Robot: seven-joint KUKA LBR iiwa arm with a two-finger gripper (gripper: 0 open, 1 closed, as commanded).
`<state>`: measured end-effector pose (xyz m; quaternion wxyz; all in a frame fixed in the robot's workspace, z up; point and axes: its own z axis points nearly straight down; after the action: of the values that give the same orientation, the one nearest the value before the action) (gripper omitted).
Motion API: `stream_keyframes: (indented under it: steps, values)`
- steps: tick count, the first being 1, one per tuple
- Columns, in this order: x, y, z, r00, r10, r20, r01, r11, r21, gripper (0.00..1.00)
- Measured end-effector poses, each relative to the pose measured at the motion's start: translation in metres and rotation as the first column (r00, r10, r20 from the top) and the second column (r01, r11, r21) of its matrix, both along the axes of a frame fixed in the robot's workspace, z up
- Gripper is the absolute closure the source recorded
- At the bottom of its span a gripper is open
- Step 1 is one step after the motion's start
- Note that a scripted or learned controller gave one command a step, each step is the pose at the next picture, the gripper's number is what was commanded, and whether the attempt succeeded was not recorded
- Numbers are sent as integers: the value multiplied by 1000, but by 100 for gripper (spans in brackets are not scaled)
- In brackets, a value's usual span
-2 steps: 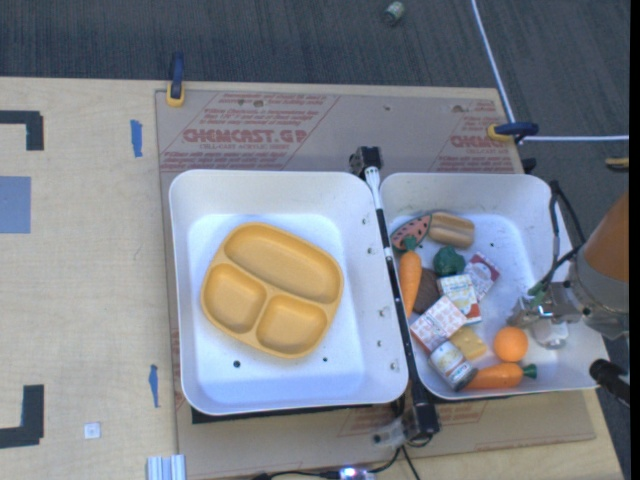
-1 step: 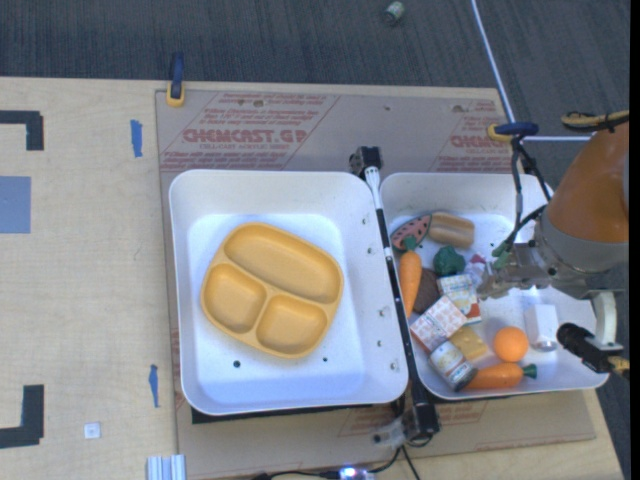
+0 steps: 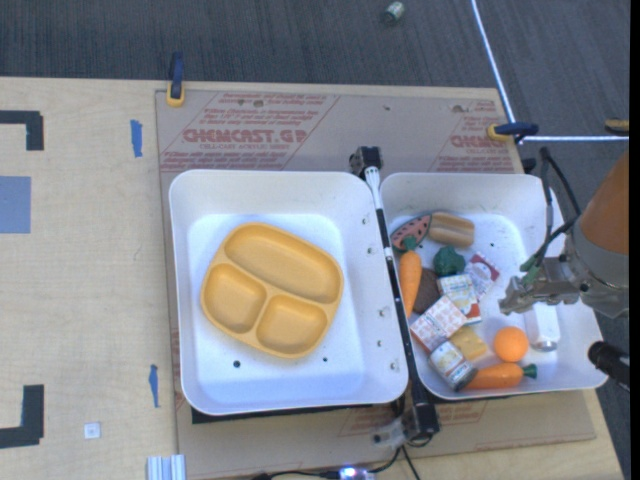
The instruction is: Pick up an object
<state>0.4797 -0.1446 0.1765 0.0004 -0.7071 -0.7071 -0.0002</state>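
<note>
The right bin (image 3: 500, 196) holds several toy foods: a carrot (image 3: 410, 278), a bread roll (image 3: 451, 230), a green piece (image 3: 448, 261), small printed boxes (image 3: 438, 322), a can (image 3: 452, 364), an orange ball (image 3: 511, 344) and a second carrot (image 3: 494, 376). My gripper (image 3: 533, 294) hangs over the bin's right side, just above the orange ball and next to a pale bottle-like item (image 3: 545, 329). I see nothing held in it. The arm's orange band (image 3: 610, 213) enters from the right.
The left bin (image 3: 190, 268) carries a yellow three-compartment plate (image 3: 272, 288). A black divider rail (image 3: 388, 268) runs between the bins. Both bins rest on a brown board (image 3: 300, 128) on the wooden bench. A white cable (image 3: 490, 43) crosses the dark floor behind.
</note>
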Motion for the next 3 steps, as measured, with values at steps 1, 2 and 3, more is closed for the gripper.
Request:
stream_keyframes:
  steps: [1,2,3]
  values:
    - [0,-66,-10,1000,0,3,1,1000,-3,100]
    - [0,-65,-10,1000,0,3,0,1000,-3,0]
    - [4,-45,-75,1000,-2,19,2,1000,-14,0]
